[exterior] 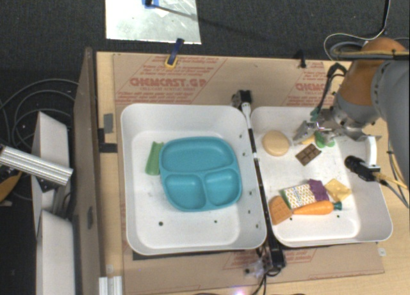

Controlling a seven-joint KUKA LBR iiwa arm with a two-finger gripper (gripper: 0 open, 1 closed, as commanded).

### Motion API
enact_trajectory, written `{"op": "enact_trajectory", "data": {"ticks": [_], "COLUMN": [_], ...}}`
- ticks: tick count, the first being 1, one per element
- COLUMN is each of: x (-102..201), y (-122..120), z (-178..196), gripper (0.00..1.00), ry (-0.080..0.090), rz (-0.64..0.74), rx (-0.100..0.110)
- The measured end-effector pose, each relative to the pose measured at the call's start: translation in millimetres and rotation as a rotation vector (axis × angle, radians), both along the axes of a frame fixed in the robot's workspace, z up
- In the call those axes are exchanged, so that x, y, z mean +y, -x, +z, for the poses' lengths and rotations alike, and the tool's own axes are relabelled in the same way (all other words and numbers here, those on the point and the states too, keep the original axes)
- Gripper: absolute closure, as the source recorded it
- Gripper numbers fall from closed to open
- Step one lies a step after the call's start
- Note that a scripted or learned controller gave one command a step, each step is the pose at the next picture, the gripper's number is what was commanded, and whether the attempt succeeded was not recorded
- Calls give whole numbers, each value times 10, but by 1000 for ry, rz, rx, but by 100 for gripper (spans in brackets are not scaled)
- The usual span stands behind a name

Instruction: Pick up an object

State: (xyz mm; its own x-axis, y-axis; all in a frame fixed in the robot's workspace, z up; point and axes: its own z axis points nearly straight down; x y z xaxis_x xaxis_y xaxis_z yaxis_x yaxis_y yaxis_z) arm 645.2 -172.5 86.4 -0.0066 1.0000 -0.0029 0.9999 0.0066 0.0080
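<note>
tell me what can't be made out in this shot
- Gripper, camera view: too small and cluttered to tell whether it is open or shut, or whether it holds anything.
- Green piece: its right side is hidden under the blue tray.
- Patterned item: print too small to read, partly overlapped by the carrot.
- Arm: cut off by the right edge.
</note>
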Motion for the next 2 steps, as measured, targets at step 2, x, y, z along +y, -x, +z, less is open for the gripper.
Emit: {"op": "enact_trajectory", "data": {"ticks": [2], "x": [248], "y": [1248], "z": [3], "gripper": [0], "ry": [1], "rz": [-3], "rx": [0]}}
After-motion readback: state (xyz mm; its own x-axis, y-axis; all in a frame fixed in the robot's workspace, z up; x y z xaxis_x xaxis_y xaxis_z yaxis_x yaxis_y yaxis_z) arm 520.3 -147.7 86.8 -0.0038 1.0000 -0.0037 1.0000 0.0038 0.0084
